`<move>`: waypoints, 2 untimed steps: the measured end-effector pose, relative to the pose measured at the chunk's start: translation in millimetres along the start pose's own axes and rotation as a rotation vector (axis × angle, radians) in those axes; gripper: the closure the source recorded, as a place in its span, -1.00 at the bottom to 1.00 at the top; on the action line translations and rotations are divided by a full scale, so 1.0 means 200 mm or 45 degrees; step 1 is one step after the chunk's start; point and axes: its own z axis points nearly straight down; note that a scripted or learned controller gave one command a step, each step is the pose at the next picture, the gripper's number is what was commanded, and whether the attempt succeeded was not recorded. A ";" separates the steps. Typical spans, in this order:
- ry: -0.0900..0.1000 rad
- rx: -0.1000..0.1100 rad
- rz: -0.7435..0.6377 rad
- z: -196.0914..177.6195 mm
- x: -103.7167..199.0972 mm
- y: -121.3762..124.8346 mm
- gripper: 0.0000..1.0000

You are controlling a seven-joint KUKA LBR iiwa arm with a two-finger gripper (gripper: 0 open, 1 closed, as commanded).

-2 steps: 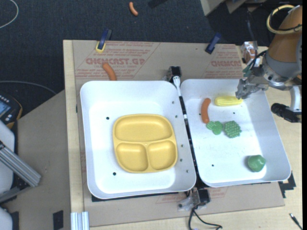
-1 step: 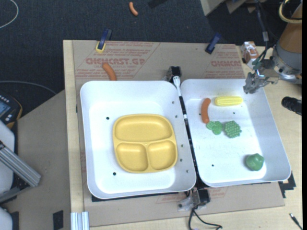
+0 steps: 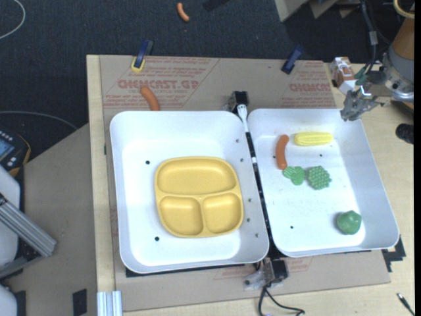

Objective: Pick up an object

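Observation:
The right bin (image 3: 368, 176) holds a yellow corn cob (image 3: 313, 138), an orange sausage (image 3: 281, 151), a small green broccoli piece (image 3: 295, 174), a knobbly green piece (image 3: 319, 177) and a round green fruit (image 3: 348, 222). My gripper (image 3: 352, 109) hangs over the bin's far right corner, right of the corn cob and apart from it. I see nothing in it. The arm comes in from the upper right.
The left bin (image 3: 131, 176) holds a yellow divided plate (image 3: 197, 196). A second orange sausage (image 3: 150, 98) lies on the cardboard behind that bin, and a third (image 3: 183, 12) on the dark floor. Blue clamps (image 3: 141, 56) (image 3: 292, 60) grip the board's far edge.

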 end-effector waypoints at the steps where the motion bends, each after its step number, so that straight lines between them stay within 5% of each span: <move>1: 0.006 0.008 -0.006 -0.05 0.26 -0.01 1.00; 2: 0.008 0.011 -0.007 0.01 0.54 0.02 1.00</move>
